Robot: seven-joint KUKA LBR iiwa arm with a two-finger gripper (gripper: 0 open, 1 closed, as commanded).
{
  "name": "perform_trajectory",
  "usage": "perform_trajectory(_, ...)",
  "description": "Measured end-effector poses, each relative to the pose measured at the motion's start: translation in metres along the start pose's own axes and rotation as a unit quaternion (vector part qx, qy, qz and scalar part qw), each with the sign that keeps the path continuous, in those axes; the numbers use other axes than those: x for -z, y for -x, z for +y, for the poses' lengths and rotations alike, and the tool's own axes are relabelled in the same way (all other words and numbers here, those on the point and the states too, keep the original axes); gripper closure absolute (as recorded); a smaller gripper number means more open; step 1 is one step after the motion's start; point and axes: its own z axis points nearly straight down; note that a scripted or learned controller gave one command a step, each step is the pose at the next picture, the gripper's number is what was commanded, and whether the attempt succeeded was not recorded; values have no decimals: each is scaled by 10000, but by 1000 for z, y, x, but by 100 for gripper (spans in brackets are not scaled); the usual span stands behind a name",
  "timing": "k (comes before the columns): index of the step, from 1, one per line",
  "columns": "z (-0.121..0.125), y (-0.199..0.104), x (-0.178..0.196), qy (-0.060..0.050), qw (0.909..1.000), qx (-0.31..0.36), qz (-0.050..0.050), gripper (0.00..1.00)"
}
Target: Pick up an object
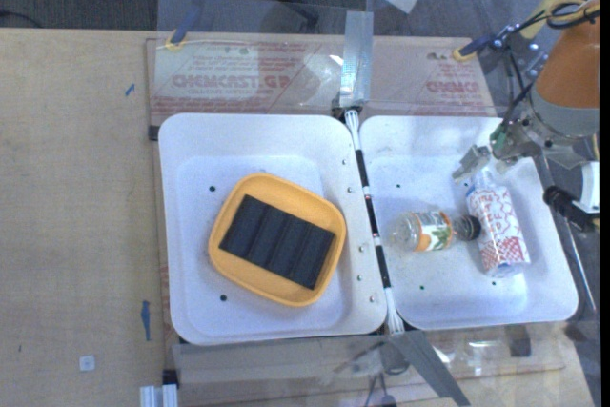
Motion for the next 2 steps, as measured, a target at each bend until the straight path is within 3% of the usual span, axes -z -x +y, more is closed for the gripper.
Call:
perform_trajectory(1,-40,6,-55,35,9990,-452,-15,0)
perform_trajectory(2,-90,5,-50,150,9994,314,-62,0)
